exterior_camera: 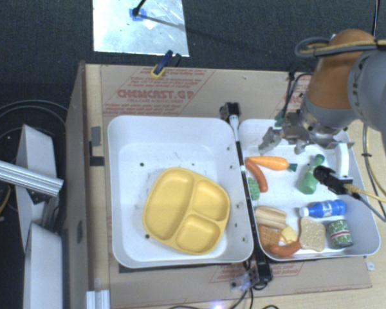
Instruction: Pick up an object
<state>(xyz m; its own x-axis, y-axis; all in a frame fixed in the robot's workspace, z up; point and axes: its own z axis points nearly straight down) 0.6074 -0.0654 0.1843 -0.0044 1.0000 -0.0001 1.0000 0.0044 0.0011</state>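
My gripper (pixel 284 143) hangs over the back of the right bin (pixel 360 240), its two grey fingers spread open with nothing between them. Just below it lies an orange carrot (pixel 270 163), apart from the fingers. A red-orange sausage (pixel 259 178) lies beside the carrot, and a green bottle (pixel 309 178) stands to the right. Toward the front of the bin lie a blue bottle (pixel 325 208), a green can (pixel 339 232), a bread slice (pixel 312 234) and a bread roll (pixel 271 216).
The left bin (pixel 135 140) holds a yellow divided plate (pixel 186 209). A black divider (pixel 243 172) runs between the bins. The grey arm (pixel 347 82) with its orange band covers the right bin's back right corner, and a black cable plug (pixel 330 179) juts over the bin.
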